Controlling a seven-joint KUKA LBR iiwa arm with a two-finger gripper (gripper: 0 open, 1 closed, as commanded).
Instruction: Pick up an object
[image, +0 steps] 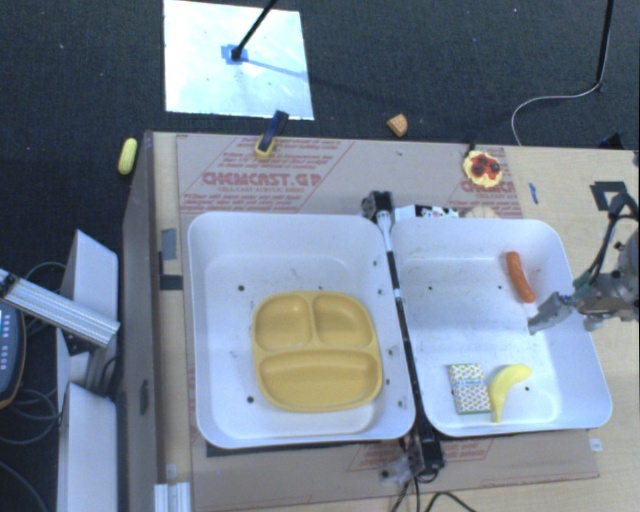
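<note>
Dark carpet surrounds the table (330, 165), which is topped with printed cardboard and carries two shallow white bins side by side.

From the overhead camera view: the left bin (215, 300) has a yellow divided plate (316, 350) sitting in it. The right bin (470, 270) is where the pickable stuff is — an orange carrot-looking piece (519, 276) near its far right wall, plus a banana (506, 387) lying right beside a small patterned packet (467, 387) near the front edge.

The pincer (550, 312) comes in from the right and sits over the bin's right side, a bit below the carrot, apart from it. Too blurry to tell how its tips stand, and I see nothing between them.

So I'd say nothing is picked yet — everything rests on the bin floor. The whole grab and lift is left to do.
</note>
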